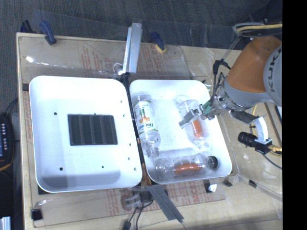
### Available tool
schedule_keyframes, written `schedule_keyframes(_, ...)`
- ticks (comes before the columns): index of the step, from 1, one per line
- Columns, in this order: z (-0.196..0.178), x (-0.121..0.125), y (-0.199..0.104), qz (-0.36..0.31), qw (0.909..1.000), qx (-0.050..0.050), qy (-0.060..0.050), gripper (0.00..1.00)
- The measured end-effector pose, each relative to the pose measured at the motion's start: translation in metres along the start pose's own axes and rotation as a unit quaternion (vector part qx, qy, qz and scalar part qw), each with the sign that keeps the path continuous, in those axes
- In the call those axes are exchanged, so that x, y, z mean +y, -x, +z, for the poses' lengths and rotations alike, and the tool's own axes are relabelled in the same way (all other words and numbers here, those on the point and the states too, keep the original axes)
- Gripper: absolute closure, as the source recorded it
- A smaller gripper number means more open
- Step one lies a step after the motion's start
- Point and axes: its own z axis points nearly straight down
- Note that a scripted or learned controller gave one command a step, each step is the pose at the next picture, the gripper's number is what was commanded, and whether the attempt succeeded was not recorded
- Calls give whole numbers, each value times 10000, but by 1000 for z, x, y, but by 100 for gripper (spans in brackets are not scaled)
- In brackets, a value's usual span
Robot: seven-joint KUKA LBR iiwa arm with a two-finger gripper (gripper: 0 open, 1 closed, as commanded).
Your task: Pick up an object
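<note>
the arm (249,75) reaches in from the right and its pincer (191,117) hangs low over the right bin (165,92), over the upper part of a clear bottle (196,128) with an orange insert. whether the pincer is wide, narrow or gripping that bottle cannot be told; the tips blur into the plastic. left of the pincer lies a labelled bottle (145,123), close to the bin's left wall. below the pincer, along the near wall, lies a third bottle (184,166), black cap pointing right. far to the left sits the left bin (48,166), with a dark ribbed panel (92,129) in its floor.
</note>
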Motion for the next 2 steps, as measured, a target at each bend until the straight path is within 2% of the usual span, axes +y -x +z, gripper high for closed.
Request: schedule_keyframes(2,37,48,18,-275,9996,-21,21,0)
